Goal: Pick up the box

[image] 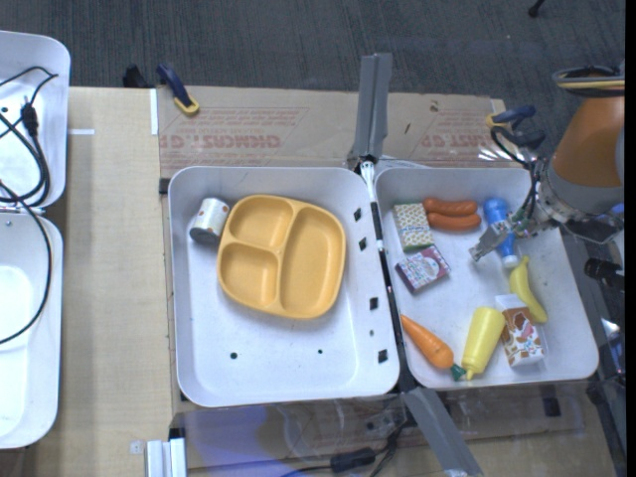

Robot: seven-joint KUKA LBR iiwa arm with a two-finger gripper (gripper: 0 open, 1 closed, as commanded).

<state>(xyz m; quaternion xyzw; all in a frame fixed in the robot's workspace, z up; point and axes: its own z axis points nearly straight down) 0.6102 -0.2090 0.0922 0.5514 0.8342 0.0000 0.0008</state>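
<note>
Two small boxes lie in the right bin [576, 366]: a green-and-white patterned box [411, 225] near the bin's back left, and a purple box [422, 267] just in front of it. A brown carton [522, 336] stands near the front right. My gripper [493, 242] hangs over the middle of the right bin, to the right of both boxes and apart from them, beside a blue bottle [497, 213]. Nothing shows held in it.
The right bin also holds two sausages [452, 214], a banana [525, 291], a yellow squeeze bottle [482, 338] and a carrot [429, 341]. In the left bin [199, 366] lie a yellow divided plate [281, 256] and a small tin can [208, 220].
</note>
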